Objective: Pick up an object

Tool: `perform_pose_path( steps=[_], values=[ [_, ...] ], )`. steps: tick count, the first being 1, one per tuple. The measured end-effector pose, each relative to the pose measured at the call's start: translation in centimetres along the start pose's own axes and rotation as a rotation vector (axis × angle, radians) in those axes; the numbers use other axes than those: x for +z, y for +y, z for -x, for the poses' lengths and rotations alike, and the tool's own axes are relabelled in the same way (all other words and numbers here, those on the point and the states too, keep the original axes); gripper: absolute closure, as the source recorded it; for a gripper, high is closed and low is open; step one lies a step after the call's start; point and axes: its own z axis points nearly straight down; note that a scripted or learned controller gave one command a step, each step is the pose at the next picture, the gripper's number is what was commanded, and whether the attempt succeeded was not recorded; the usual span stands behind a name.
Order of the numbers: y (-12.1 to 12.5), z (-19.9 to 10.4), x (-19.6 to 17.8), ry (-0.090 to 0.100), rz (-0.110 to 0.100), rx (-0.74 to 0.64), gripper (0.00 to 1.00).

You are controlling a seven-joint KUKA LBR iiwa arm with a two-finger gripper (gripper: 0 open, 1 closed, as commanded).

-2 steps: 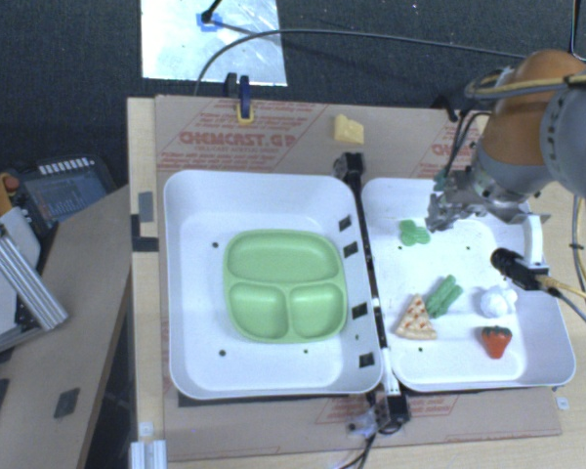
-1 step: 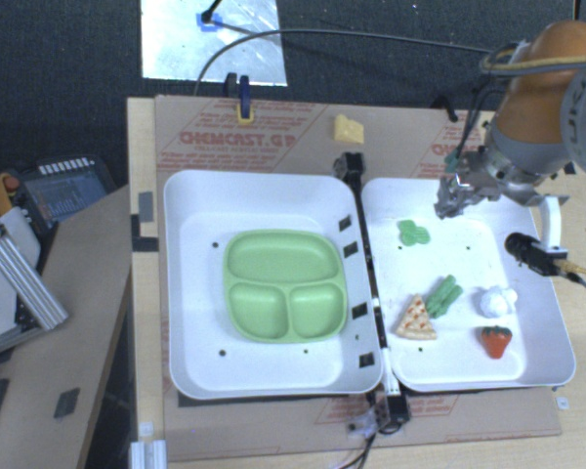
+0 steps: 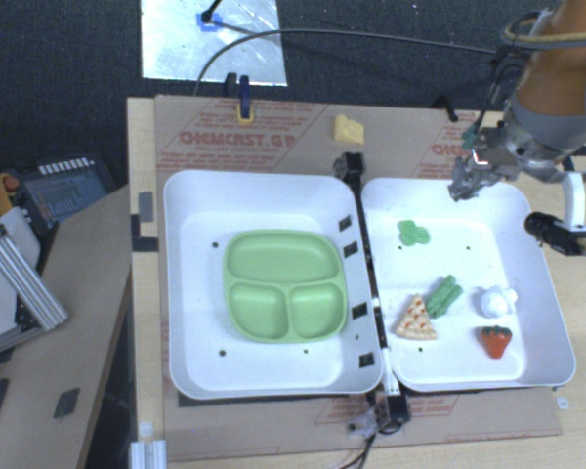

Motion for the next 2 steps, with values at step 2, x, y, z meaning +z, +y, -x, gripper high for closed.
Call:
perform_pose_path(
  steps=[2],
  values=[
    [1.7, -11.3, -0.2, 0.002, -0.003, -0.004, 1.00]
  ],
)
